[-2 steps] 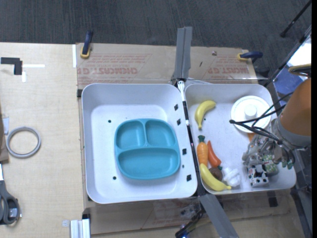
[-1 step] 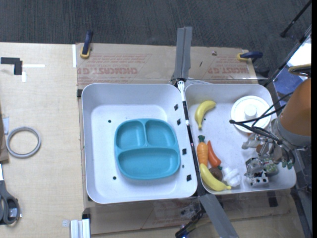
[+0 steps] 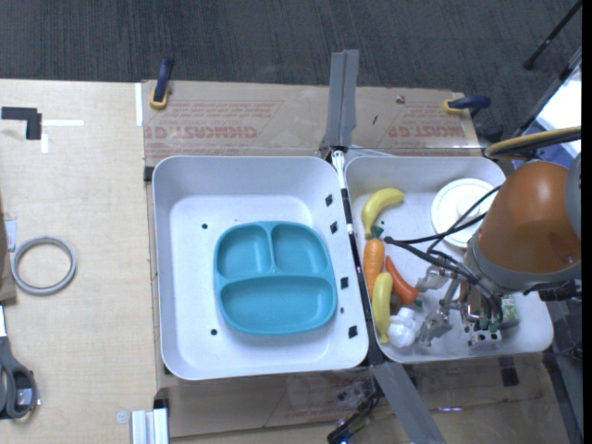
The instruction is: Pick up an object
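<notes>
gripper low in the right bin, just right of the white ball; finger state: cannot tell. centre over one item before closing, avoid the carrot.

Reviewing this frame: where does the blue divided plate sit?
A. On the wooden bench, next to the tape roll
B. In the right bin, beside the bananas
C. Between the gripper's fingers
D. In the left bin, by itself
D. The blue divided plate lies flat in the left bin, while the bananas, carrot and gripper are over in the right bin.
</notes>
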Available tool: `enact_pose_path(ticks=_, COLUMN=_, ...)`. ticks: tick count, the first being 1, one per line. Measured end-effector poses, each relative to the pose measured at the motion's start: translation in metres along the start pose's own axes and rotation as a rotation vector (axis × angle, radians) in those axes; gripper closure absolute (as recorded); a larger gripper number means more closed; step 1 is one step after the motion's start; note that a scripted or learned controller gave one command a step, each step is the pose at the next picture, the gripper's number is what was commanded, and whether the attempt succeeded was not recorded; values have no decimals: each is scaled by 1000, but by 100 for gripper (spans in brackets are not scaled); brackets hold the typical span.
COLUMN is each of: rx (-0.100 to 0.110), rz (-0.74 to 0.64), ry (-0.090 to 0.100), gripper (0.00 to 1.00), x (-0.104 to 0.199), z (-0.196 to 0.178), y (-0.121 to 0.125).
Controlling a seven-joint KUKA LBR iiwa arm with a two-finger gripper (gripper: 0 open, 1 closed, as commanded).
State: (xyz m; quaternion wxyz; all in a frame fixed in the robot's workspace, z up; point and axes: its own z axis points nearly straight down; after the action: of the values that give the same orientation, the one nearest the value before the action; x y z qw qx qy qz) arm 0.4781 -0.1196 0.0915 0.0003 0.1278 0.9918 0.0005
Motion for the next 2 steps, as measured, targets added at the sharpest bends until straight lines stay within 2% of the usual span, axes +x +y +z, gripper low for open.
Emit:
enact_pose_path(ticks=1, rx=12, rz=20, ry=-8, gripper=0, x=-22, z=-3, y=24)
enact_pose_path(ticks=2, rx=12, rz=134, ry=-9, gripper=0, x=-69, z=-4, y=35)
